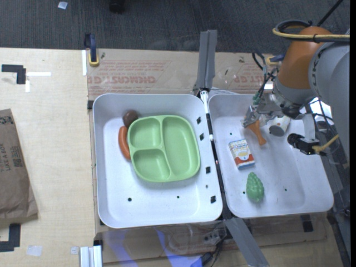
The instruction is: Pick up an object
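The right bin (289, 196) holds an orange carrot-like piece (257, 133), a small white and orange carton (241, 152) and a bumpy green object (255, 187). My gripper (251, 119) hangs low over the bin's back left part. Its tip is right at the upper end of the orange piece, and I cannot make out whether it touches it. The carton lies just in front of that spot, and the green object is nearer the front rim.
The left bin (111, 199) carries a green divided plate (164, 147), with a brown round item (130, 117) and an orange-red sausage shape (123, 142) along its left side. A grey divider bar (207, 60) stands behind the bins. A paper bag (14, 166) lies far left.
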